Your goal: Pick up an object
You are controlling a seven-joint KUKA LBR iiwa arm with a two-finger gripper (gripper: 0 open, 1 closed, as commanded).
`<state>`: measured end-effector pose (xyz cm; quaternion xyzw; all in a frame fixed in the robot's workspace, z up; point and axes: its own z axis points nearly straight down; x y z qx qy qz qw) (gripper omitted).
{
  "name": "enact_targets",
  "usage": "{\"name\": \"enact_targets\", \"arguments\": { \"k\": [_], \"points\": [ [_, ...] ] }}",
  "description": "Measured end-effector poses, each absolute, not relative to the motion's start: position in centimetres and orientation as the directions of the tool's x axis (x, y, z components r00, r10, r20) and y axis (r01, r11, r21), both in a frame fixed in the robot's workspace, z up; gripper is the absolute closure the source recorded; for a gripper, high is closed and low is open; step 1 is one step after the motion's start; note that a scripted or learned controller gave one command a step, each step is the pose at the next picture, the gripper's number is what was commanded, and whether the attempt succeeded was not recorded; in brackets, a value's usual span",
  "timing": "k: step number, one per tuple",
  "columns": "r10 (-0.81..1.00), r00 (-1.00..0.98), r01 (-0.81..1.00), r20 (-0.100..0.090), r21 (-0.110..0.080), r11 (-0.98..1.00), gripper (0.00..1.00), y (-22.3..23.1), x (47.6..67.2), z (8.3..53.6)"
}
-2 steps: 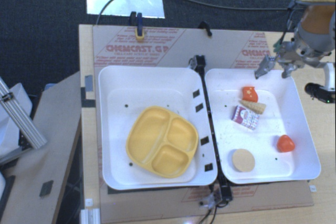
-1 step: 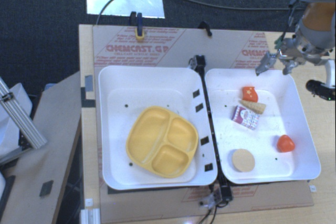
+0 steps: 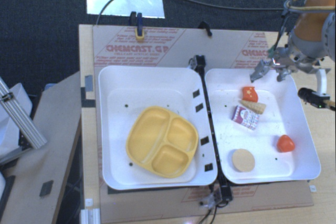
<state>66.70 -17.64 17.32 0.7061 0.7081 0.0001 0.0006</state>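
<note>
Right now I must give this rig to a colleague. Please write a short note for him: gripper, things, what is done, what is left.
Gripper: open, holding nothing, above the far edge of the right white bin.
Right bin: orange-red wedge-shaped piece touching a tan wafer-like piece, a small maroon-and-white packet, a round tan disc, a small red rounded piece.
Left white bin: a yellow sectioned plastic tray.
Done: nothing lifted yet.
Left: lower onto one object, likely the wedge, grip, lift.

Grey arm [image 3: 310, 42] with an orange band, ending in a metal claw [image 3: 270, 72].
</note>
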Motion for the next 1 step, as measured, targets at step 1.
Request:
{"name": "enact_targets", "arguments": {
  "k": [1],
  "points": [
    [1.0,-0.004,1.0,0.0,-0.001,0.004,0.0,-17.77,66.74,11.09]
  ]
}}
